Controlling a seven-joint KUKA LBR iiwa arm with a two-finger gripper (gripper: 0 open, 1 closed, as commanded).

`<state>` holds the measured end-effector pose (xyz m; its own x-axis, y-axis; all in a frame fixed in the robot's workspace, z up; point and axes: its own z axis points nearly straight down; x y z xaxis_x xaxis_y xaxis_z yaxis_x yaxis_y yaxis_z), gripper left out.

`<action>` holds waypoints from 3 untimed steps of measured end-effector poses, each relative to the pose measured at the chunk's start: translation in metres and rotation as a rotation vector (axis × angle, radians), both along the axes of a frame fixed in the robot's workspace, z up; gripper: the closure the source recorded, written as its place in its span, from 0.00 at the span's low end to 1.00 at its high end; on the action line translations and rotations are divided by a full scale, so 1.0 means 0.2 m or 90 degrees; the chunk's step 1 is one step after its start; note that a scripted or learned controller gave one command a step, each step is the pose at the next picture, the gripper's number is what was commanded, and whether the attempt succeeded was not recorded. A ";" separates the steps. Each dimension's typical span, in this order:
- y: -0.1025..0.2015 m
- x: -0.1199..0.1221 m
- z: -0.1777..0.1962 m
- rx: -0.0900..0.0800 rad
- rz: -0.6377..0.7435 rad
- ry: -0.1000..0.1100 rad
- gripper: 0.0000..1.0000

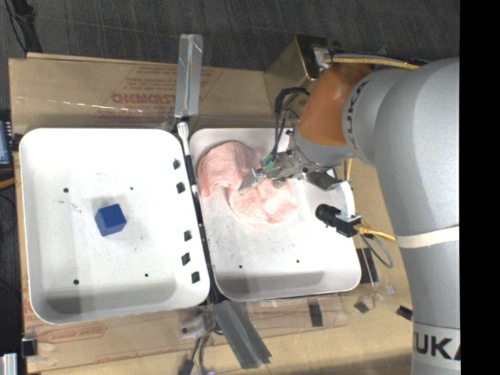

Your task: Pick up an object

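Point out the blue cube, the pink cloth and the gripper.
blue cube (110,219): camera view, on its top face, left bin.
pink cloth (234,180): camera view, on the bunched folds, right bin.
gripper (262,175): camera view, at the fingertips, over the cloth.

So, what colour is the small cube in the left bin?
Blue. The cube shows clearly in the camera view, on the left bin's white floor.

A single fixed camera looks down from above the bench at a slant, taking in both white bins: the left bin and the right bin. The grey arm enters from the frame's right side, close beneath the lens.
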<state>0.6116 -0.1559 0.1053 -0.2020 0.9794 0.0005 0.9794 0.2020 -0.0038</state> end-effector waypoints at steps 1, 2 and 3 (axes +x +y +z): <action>0.00 -0.13 -0.07 0.001 0.076 0.000 0.00; 0.00 -0.13 -0.02 0.001 0.078 0.001 1.00; 0.25 0.23 0.37 0.000 0.108 -0.002 1.00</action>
